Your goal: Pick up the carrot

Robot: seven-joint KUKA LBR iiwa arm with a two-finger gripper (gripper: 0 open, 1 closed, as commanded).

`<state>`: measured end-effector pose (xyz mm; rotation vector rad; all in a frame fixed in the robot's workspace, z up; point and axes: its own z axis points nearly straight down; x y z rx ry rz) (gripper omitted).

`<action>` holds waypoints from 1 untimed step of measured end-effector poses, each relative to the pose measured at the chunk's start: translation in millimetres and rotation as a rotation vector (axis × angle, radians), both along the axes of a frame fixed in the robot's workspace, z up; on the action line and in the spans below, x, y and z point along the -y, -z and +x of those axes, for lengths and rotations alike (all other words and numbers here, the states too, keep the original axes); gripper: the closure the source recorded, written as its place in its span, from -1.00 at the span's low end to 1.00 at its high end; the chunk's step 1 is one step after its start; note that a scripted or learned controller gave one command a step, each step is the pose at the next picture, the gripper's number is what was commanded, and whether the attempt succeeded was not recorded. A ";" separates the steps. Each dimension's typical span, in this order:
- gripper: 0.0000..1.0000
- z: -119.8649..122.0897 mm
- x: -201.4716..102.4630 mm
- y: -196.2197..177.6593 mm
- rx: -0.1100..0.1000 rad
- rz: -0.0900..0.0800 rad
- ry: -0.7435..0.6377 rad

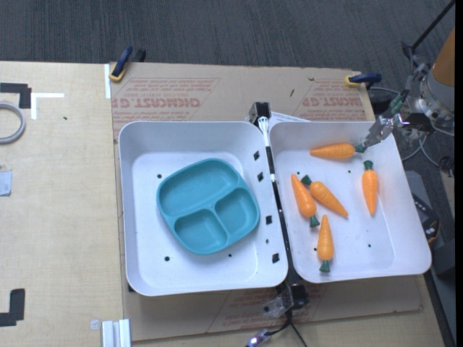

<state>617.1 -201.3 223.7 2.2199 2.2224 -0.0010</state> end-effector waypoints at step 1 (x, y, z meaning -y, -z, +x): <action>-1.00 -3.0 14.7 132.2 0.001 0.010 -0.004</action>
